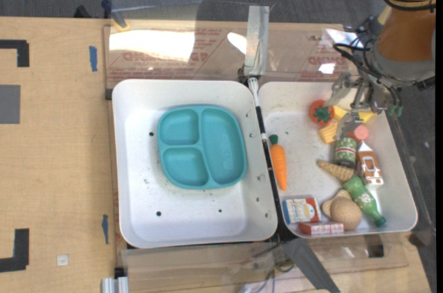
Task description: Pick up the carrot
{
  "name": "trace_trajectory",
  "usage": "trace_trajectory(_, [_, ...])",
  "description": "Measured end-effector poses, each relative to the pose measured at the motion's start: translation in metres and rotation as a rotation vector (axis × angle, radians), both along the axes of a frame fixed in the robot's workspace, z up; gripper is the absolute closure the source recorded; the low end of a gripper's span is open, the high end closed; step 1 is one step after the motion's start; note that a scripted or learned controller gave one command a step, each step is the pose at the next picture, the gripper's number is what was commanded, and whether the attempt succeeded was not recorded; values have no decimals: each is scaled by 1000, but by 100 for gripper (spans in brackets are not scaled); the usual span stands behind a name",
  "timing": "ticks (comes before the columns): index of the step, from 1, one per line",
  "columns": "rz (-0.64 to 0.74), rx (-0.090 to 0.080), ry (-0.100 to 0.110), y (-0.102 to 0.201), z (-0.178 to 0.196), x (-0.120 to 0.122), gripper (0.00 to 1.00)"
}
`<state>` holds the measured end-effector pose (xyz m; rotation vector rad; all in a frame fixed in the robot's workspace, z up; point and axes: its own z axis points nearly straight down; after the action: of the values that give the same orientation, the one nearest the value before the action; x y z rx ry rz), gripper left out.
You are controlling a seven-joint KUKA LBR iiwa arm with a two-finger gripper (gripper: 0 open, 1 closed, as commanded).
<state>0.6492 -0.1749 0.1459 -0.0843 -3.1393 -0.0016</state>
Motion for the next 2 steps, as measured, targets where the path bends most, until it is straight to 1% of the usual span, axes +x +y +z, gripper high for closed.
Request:
trace_trajectory(1, [-88, -3, -22, -11, -46, 11, 0])
trace_trajectory(2, [42, 0, -9, 82, -42, -38, 0])
